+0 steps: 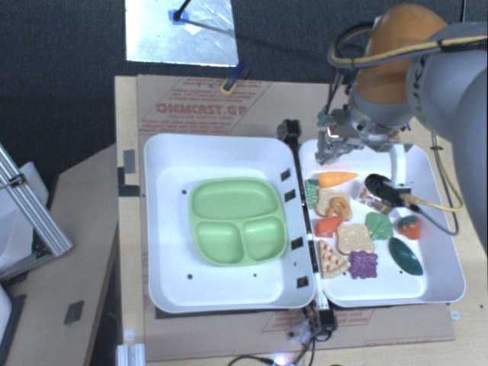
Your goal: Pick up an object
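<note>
The right bin [446, 280] holds several toy foods. Among them are an orange carrot [337, 178], a tan pastry [333, 203], a bread slice [354, 239], a pizza slice [329, 259], purple grapes [364, 264], a green leaf [378, 224], a dark green pod [406, 255] and a red fruit [409, 226]. My gripper [329, 152] hangs low over the bin's far left corner, just above and behind the carrot. I see nothing held in it.
The left bin [168, 280] holds a green divided plate [235, 221]. A black divider [299, 204] with clips runs between the two bins. The arm's bulk covers the right bin's far edge. A metal sheet [181, 21] lies beyond the bench.
</note>
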Robot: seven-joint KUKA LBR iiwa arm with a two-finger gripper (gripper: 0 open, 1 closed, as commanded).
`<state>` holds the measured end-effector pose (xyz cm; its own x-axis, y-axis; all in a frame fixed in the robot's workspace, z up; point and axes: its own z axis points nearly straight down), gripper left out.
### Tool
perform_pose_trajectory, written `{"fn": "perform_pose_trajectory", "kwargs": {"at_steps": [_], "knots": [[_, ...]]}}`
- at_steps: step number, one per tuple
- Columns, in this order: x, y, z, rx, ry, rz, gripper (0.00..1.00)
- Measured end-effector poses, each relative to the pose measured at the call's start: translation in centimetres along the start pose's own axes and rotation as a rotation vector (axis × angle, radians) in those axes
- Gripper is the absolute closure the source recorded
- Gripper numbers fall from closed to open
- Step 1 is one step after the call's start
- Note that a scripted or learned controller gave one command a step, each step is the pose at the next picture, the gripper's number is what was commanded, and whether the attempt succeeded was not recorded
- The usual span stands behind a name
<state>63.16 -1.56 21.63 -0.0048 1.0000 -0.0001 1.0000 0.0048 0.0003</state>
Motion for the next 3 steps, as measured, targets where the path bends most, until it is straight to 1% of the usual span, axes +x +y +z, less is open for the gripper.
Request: {"fn": "perform_pose_trajectory", "kwargs": {"at_steps": [1,2,3], "knots": [[-0.31,0.68,-0.04,-0.002,0.0,0.002,1.0],[-0.44,1.15,-0.99,-0.002,0.001,0.0,1.0],[0.15,0.77,-0.57,-0.002,0.0,-0.001,1.0]]}}
